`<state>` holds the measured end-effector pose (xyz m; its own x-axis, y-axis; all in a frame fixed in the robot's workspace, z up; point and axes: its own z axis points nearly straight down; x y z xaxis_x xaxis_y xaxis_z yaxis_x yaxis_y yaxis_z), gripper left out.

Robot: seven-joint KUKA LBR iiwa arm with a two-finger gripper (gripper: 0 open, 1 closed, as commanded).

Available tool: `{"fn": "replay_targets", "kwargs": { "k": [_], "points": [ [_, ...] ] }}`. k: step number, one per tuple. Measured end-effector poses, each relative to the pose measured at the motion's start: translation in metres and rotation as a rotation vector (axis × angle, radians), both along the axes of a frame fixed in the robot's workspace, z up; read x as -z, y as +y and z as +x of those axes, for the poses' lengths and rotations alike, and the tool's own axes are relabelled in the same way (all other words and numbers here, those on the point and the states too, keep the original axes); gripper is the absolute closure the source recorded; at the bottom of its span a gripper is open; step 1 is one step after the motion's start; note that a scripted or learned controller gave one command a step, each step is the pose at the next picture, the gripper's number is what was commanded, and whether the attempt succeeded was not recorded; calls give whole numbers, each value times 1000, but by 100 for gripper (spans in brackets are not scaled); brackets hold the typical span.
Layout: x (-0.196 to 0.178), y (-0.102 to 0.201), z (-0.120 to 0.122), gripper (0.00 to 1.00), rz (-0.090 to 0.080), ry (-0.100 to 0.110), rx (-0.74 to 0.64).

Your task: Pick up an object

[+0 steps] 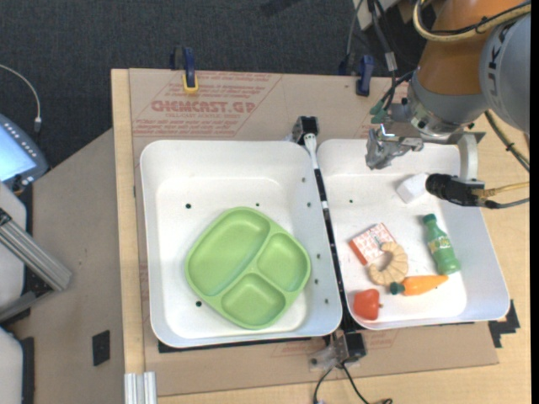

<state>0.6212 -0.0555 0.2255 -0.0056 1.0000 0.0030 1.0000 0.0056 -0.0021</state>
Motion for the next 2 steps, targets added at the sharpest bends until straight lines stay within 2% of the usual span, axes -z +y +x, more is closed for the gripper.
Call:
{"fn": "replay_targets", "kwargs": {
  "k": [1,2],
  "points": [
    [0,44,0,100,-1,0,1],
    [-10,100,1,100,-1,-5,-1]
  ]
}}
